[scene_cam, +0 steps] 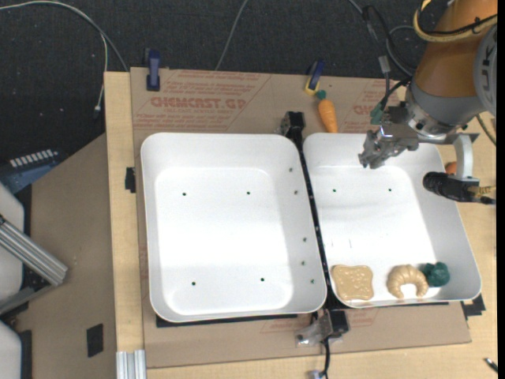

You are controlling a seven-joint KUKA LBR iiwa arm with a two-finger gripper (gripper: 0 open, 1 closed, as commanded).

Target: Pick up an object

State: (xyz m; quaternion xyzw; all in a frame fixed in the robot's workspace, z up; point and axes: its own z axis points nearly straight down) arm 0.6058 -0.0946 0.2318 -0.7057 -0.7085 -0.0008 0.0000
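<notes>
Camera view. Croissant (407, 281), cracker (352, 282) and green piece (435, 273) lie along the right bin (371, 212) at its six-o'clock wall, likely settled against the rim. Gripper (374, 155) hangs well apart, near twelve o'clock, holding nothing; finger state cannot be told.

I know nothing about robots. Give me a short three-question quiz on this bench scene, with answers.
1. True or false: the toy carrot lies inside the right bin.
2. Which item sits between the tan waffle piece and the green toy? A) croissant B) banana C) cup
3. Fill in: the claw hovers over the ___ bin's far end.

Key: 1. False; it lies on the cardboard behind the bins. 2. A, the croissant. 3. right.
</notes>
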